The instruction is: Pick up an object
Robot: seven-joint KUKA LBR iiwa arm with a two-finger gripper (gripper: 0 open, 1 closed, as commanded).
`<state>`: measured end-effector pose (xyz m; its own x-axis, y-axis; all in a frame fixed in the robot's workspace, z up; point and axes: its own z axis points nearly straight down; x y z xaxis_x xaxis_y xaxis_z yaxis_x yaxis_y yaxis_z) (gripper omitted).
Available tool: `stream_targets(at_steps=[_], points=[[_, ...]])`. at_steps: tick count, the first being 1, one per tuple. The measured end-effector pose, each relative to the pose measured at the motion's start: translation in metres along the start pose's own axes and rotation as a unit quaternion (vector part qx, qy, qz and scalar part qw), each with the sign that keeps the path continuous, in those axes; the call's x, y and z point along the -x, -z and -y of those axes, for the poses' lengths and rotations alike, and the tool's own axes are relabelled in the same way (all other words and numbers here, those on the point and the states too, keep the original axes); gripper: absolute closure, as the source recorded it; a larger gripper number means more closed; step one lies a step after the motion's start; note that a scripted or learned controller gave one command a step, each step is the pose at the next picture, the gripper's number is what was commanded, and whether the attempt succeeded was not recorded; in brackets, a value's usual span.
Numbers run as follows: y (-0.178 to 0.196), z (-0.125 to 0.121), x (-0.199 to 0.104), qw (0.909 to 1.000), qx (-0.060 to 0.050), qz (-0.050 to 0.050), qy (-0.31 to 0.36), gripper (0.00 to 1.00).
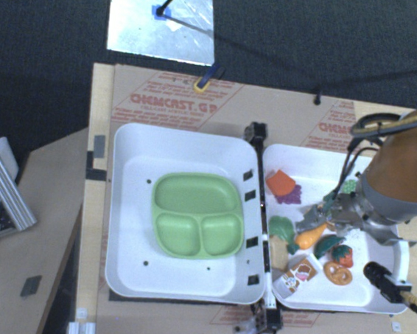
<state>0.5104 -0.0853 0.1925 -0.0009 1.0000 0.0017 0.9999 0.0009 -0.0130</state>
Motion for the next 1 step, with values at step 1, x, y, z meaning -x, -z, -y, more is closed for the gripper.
stream_targets(at_steps=[1], points=[[0.0066,-0.0029,-0.0002,1.0000,0.007,0.001,0.001,0.00]])
